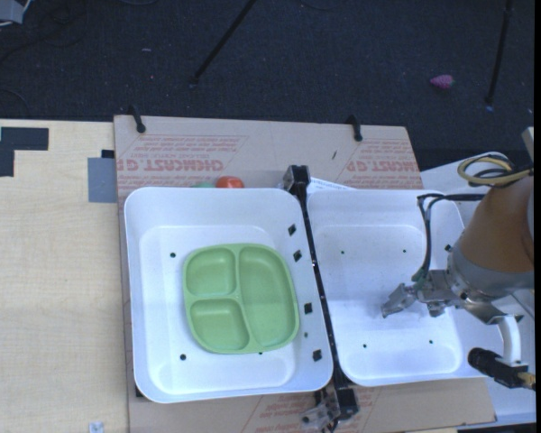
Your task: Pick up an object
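1. Claw (pixel 395 303) first: you see it low over the floor of the right bin (pixel 379 242), right of that bin's middle and toward its near side, pointing left toward the divider. You cannot tell from this slant whether it is apart or together, and nothing can be made out in its grip.
2. Follow the arm (pixel 500 233) back and you find it coming in over the right bin's right wall, its rounded brownish-orange body bulking above the wrist. A black cable (pixel 426 233) loops up from the wrist along the bin's right side.
3. Look to the left bin (pixel 153 242) for the thing to pick: a green plate (pixel 241 296) with three compartments lies flat on its floor, roughly central and turned slightly askew. It is well apart from the claw, with the black rail (pixel 308 269) where the bins meet lying between them.
4. Note a small red object (pixel 230 183) just behind the left bin's far rim, resting on the cardboard sheet (pixel 252 152) under both bins. Something small and green sits just left of it, too hidden to identify.
5. You have the pale wooden bench (pixel 45 269) stretching left of the bins, with dark patches near its far edge.
6. Beyond the bench, a small purple thing (pixel 443 81) lies on the dark floor.
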You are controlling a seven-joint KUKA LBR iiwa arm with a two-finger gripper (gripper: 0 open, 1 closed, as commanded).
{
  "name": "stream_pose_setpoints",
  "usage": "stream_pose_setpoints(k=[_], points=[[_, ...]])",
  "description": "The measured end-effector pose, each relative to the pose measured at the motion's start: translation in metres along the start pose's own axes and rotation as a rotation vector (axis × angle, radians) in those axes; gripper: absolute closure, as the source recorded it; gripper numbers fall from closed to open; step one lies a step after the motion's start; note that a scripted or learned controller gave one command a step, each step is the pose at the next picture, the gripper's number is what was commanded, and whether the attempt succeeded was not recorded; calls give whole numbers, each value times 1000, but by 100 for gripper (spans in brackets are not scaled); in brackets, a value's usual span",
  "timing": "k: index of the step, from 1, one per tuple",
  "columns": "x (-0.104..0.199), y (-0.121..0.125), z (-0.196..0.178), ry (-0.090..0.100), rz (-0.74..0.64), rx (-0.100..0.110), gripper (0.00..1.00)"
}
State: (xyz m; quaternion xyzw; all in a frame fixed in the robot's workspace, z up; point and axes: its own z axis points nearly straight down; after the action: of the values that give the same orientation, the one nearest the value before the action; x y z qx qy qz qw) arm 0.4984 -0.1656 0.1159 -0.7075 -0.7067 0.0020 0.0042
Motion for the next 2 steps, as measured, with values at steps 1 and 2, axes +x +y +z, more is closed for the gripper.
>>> stream_pose_setpoints(k=[1,2], points=[[-1,1,-13,-1,4,-4,100],[-1,2,-76,-4,-2,-12,100]])
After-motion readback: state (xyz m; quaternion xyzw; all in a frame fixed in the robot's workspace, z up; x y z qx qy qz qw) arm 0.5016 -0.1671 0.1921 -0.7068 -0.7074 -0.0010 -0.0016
